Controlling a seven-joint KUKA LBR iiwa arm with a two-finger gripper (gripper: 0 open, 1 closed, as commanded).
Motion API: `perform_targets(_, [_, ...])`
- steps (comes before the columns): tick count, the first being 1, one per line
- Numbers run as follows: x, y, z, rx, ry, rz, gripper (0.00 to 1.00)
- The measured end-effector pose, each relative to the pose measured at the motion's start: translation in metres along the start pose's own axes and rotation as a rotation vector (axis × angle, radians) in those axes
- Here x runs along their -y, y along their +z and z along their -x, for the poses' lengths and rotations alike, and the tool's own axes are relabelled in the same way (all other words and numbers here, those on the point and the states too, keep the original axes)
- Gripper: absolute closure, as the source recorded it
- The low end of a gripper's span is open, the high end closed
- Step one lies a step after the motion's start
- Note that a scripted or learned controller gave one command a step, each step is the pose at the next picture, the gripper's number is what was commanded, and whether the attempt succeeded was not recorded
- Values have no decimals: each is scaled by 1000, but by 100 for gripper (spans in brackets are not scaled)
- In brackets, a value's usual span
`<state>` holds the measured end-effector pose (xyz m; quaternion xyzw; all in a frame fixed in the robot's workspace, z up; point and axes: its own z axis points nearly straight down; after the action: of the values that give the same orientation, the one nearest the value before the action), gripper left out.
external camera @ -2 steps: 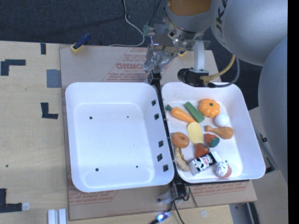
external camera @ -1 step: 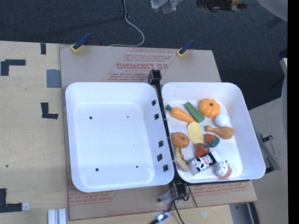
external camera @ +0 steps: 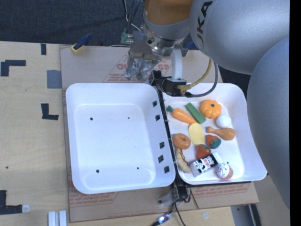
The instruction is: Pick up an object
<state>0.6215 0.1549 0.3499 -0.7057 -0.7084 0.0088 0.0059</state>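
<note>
The gripper (external camera: pixel 139 66) blurs into a grey smear, so its finger spacing is unreadable. Above and right of it, the arm (external camera: pixel 235 27) runs off the top and right edges. Far below-right, small toys (external camera: pixel 225 171) in the right bin (external camera: pixel 244 102) overlap, too tiny to identify.

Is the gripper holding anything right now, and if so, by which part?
Nothing shows between the fingers of the gripper, which sits above the bench past the far rim of the left bin. The toy food lies in the right bin.
</note>
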Motion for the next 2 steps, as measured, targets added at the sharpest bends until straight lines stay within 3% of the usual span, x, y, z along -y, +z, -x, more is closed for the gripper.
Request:
perform_targets(1, [-26, 95, -77, -2, -3, 9, 100])
perform_targets(2, [-48, -17, -80, -8, -1, 31, 100])
